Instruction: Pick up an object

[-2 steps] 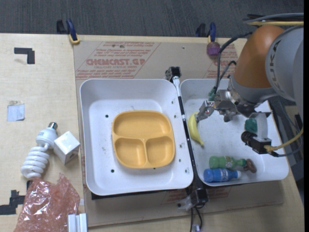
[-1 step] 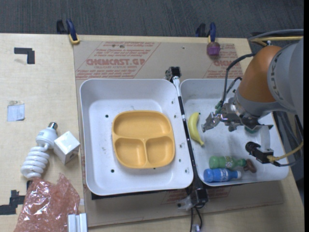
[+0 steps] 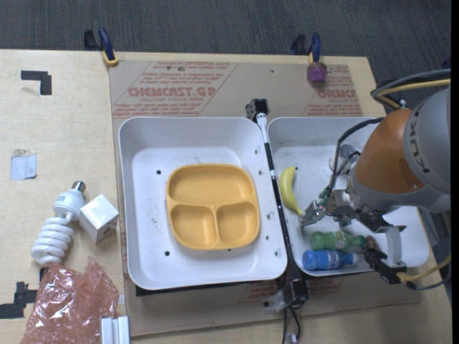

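Note:
The right bin (image 3: 310, 132) holds a yellow banana (image 3: 289, 190) near its left wall. A green bottle (image 3: 337, 240) and a blue bottle (image 3: 327, 259) lie along its front edge, with a small brown item (image 3: 371, 246) to their right. My gripper (image 3: 313, 215) reaches in from the right and hangs low over the bin. It sits just right of the banana's lower end and just above the green bottle. Nothing is visibly held in it. The grey and orange arm (image 3: 391, 165) hides the bin's right half.
A yellow divided tray (image 3: 213, 206) lies in the left bin (image 3: 143, 133). On the bench to the left are a spiral light bulb (image 3: 56, 229), a white cube (image 3: 99, 218) and a pink plastic bag (image 3: 68, 303). A purple item (image 3: 317, 71) sits behind the right bin.

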Robot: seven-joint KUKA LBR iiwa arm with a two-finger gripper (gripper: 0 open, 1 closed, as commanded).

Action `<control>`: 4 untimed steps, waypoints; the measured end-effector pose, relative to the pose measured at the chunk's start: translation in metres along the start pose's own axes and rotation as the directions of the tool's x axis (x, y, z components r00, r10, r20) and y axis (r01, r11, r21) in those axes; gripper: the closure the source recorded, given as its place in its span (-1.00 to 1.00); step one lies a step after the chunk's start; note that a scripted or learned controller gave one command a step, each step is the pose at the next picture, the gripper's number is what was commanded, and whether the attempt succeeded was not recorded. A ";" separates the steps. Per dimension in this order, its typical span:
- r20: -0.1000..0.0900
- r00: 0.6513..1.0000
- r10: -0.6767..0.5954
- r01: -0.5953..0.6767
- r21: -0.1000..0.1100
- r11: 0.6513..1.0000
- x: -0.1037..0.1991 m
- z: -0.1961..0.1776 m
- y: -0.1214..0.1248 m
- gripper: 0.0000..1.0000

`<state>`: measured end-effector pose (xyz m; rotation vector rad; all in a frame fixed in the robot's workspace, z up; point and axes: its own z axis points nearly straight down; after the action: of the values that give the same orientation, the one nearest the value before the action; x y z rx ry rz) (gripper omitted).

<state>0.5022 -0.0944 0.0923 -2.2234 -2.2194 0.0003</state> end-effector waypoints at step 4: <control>0.002 1.000 -0.006 0.006 -0.002 1.000 -0.001 -0.010 0.053 1.00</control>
<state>0.5553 -0.0959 0.1026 -2.2191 -2.2279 0.0000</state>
